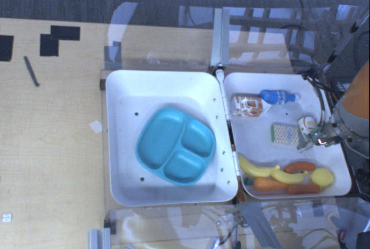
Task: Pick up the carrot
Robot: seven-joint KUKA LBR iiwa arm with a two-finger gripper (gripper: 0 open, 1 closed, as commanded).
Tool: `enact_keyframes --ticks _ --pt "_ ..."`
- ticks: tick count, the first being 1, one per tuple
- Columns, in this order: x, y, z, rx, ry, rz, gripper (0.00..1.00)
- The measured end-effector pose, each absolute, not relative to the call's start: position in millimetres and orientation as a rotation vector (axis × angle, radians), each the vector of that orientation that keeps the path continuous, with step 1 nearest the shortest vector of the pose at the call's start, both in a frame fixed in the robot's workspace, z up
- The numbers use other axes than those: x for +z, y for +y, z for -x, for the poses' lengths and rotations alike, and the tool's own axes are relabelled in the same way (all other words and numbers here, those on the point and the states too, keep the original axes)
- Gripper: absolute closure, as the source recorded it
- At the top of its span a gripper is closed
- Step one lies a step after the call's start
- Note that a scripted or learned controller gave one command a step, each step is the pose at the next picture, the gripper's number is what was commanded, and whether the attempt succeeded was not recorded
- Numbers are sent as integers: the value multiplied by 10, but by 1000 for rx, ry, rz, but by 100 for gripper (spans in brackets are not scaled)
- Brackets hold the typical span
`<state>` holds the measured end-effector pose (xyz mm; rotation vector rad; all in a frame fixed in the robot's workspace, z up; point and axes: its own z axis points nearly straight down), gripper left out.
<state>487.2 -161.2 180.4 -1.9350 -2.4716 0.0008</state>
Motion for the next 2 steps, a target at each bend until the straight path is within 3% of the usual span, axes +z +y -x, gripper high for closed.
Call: enact_keyframes --ticks 1,2 --pt "1099 -1676 -4862 2 -2399 2021 100" --pt "1931 -1193 -4880 -1 -2697 1610 100"
